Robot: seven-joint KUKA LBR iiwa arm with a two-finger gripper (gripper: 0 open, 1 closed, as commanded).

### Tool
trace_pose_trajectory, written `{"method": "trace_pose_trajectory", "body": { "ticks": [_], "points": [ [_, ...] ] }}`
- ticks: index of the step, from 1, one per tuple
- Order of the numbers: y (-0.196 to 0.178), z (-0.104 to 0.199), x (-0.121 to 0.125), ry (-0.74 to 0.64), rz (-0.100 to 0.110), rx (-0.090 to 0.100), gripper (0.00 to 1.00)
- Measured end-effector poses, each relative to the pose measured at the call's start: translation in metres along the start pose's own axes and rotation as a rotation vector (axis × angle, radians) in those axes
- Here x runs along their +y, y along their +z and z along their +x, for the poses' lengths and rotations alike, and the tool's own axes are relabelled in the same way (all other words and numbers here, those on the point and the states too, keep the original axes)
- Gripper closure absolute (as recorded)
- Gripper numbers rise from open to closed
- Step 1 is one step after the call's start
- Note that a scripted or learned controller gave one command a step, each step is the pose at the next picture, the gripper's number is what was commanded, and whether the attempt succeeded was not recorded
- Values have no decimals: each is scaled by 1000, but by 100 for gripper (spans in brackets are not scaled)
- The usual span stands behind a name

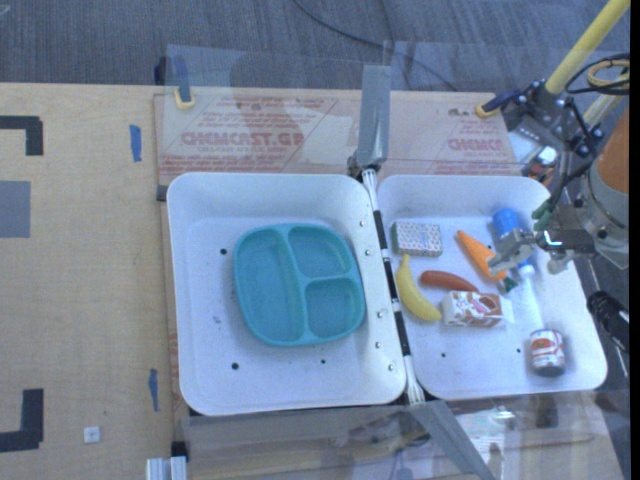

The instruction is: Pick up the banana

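Well, the banana [415, 290] is lying at the right bin's [590, 368] left wall (light, smooth-skinned, probably firm); its middle looks graspable. The gripper [512, 251] is hovering well apart; jaw state unclear.

The grey arm [606, 183] is reaching in from the right edge, its orange band sitting up-right of the claw. The gripper [512, 251] is hanging low at the arm's left end, its fingers pointing leftward, too blurred to judge.
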State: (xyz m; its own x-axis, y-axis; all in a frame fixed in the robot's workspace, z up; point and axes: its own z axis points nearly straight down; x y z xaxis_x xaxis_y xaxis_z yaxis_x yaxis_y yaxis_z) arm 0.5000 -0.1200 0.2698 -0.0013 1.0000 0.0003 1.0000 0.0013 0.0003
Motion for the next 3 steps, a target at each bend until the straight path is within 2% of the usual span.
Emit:
{"method": "trace_pose_trajectory", "body": {
  "ticks": [1, 2, 3],
  "points": [
    [79, -24, 63, 33, -1, -1, 0],
    [182, -40, 97, 84, -8, -2, 0],
    [170, -41, 97, 88, -12, 0, 100]
  ]
}}
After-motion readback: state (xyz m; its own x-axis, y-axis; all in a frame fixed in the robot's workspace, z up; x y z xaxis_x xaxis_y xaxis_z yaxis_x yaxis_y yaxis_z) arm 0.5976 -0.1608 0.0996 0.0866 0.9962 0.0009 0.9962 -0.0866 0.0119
